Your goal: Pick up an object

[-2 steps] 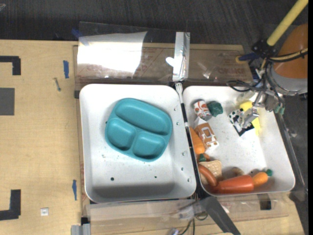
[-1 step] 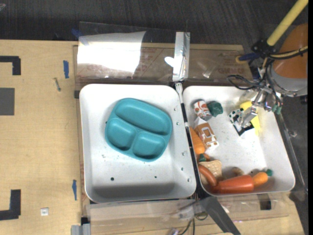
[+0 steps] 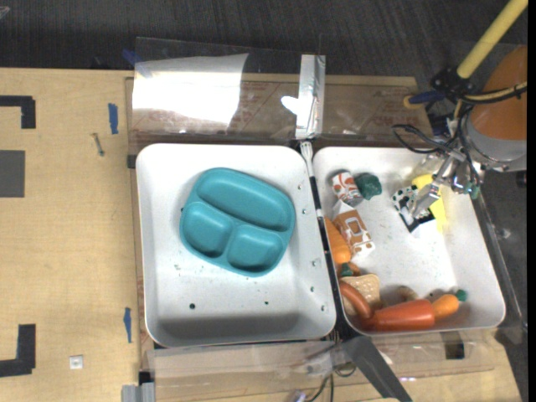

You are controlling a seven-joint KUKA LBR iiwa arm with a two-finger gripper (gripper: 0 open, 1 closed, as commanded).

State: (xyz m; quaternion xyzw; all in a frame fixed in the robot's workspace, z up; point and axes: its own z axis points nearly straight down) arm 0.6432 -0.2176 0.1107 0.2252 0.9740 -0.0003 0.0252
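The claw (image 3: 435,184) is being positioned low over the right bin (image 3: 477,258), just above a yellow and black toy (image 3: 421,205), presumably for a pickup, though its opening and any hold cannot be told.

Two bins side by side on the surface (image 3: 67,249) — divided tray (image 3: 237,220) in the left bin (image 3: 167,308); in the right bin (image 3: 477,283), toys heaped along left and near walls — hand (image 3: 427,193) over far right.

Grey arm (image 3: 494,145), orange band, black cables, metallic end effector (image 3: 444,177).
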